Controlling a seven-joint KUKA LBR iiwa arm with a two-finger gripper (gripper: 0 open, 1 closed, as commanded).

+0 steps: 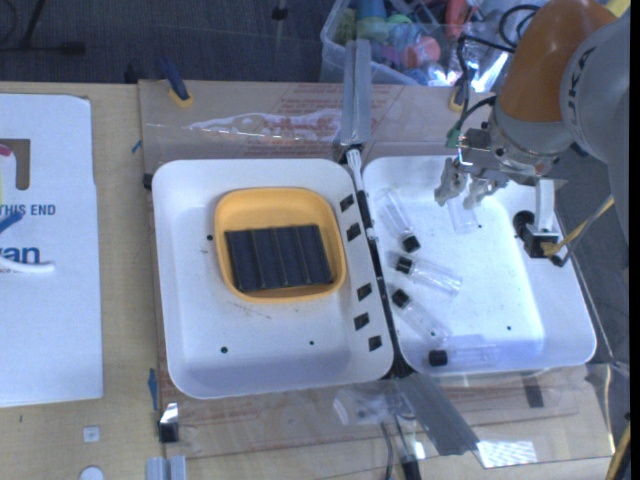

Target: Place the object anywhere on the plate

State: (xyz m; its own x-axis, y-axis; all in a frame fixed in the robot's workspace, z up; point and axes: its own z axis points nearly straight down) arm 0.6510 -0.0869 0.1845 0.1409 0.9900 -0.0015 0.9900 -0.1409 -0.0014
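On the bench, two shallow white bins are set side by side, parted by a grey divider strip (365, 258) bearing small black tabs.

Left white bin (190, 338): a rounded-square yellow plate (232, 213) is held near its middle. A dark grey ribbed rectangular block (278, 257) is laid flat inside the plate.

Right white bin (540, 323): several clear plastic tubes with black caps are scattered on the floor. One clear tube (397, 221) is seen near the divider in the upper part; a second clear tube (428, 276) is laid across the middle; a third clear tube (418, 314) is found lower down, with a further black cap (437, 358) near the bin's front edge. All are apart from the plate, in the other bin.

Arm: the grey arm with the orange band (540, 43) is brought in from the right, over the upper part of the right bin. The two-finger gripper (465, 190) is pointed downward above the bin floor, its fingers (447, 186) spread moderately apart. Nothing can be made out clearly between them; a faint clear shape just below cannot be identified.

Outside the bins: a white printed sheet (45, 258) is laid at the bench's left, and a clear container of coloured items (420, 13) is placed behind.
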